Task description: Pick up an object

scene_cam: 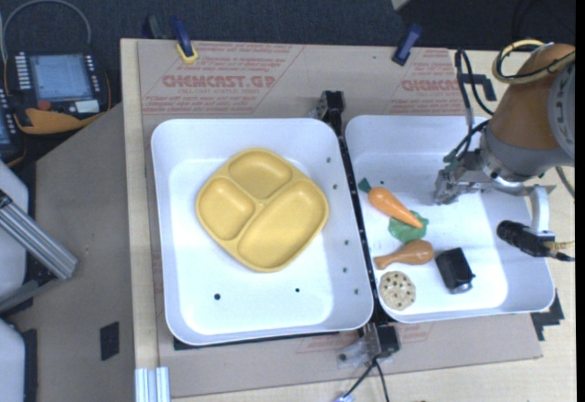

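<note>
My fingers hang low over the right bin, in the right-centre of the frame, and they look drawn fairly close together with nothing between them, though at this slant and size I may be misjudging the gap. Just left of and below my fingertips lies the toy carrot, orange with a green top, angled down toward the lower right and resting against a small green piece. Below those sits a tan drumstick-shaped toy, and below that a round speckled cookie near the bin's lower left corner. A small black block lies to the right of the drumstick, apart from it. Behind my fingers my wrist rises into the orange band at the frame's right edge. In the left bin, centre of the frame, a yellow divided plate lies flat with its three compartments bare. Both bins rest on a board printed with red lettering.
</note>
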